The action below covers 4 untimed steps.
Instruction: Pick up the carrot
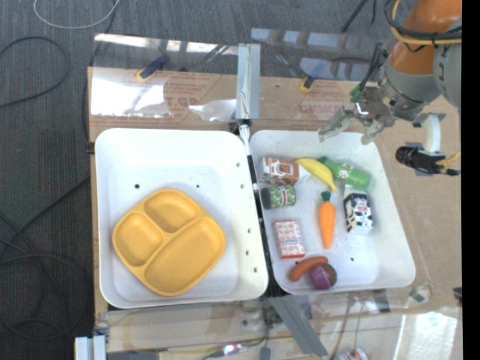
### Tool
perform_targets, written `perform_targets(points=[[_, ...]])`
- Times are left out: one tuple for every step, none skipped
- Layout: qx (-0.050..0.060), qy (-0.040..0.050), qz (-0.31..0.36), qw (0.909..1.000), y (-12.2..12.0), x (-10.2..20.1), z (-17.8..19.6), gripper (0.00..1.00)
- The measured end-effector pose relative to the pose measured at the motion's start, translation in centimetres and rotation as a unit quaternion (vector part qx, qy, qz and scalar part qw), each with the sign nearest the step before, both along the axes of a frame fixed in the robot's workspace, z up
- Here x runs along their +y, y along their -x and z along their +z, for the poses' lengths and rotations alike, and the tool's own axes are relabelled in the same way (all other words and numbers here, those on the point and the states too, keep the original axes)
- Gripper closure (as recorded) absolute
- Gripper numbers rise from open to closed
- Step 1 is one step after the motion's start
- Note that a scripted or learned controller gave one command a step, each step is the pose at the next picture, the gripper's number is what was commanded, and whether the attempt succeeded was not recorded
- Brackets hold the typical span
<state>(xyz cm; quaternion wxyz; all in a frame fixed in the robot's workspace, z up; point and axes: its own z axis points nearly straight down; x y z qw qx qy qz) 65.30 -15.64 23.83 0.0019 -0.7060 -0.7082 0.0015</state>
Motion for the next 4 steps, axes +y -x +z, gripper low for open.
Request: perform_targets(points=[[-0.002,0.0007,-0.037,0.9993,3.2,-2.8,-13.3,0.0],[-0.007,0.0034,-0.034,0.9994,4.6,5.4,-14.9,0.0],[-0.008,0.003,-0.034,0.9994,4.5,5.3,-14.1,1.0],[-0.008,0.0048,-0.035,0.9994,4.5,5.1,-14.1,0.0]])
